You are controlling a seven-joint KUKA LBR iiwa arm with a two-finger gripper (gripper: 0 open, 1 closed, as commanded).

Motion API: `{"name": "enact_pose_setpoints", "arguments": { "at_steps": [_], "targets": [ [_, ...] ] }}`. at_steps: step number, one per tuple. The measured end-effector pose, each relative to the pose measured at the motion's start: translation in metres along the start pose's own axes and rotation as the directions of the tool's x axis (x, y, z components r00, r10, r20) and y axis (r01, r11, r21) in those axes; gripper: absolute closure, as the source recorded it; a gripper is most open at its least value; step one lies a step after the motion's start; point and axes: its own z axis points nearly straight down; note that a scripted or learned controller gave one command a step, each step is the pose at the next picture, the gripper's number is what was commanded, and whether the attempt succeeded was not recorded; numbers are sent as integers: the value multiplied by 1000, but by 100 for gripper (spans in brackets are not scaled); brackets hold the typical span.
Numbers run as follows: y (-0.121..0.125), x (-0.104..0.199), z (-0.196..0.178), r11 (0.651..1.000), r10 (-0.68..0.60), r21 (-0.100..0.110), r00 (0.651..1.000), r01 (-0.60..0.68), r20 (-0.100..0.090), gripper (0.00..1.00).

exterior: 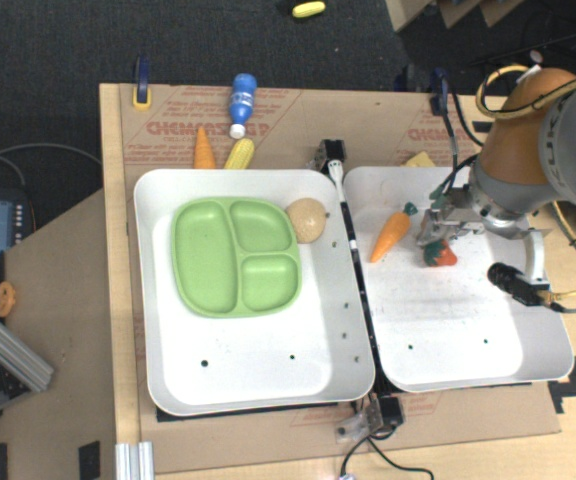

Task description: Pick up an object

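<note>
The grey arm's tool [438,238] sits low over a small red-and-green toy [440,257] in the right white bin [468,358], just right of an orange plastic carrot [390,236]. Whether it grips anything cannot be told. A good pick needs the tool centred on the toy, clear of the carrot.

In the right bin [528,363] the gripper [436,236] sits low over a small red-and-green object [441,257], a carrot [389,236] just beside; green divided plate [236,256] in the left bin [178,358]

Red printed lettering on cardboard sheet [288,108], too blurred to read
</note>
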Motion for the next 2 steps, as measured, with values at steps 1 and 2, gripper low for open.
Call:
{"name": "enact_pose_setpoints", "arguments": {
  "at_steps": [1, 2],
  "targets": [
    [-69, 60, -94, 1000, -3, 1, 1000, 3, -4, 100],
    [-67, 57, -89, 1000, 1, 3, 1000, -1, -1, 0]
  ]
}}
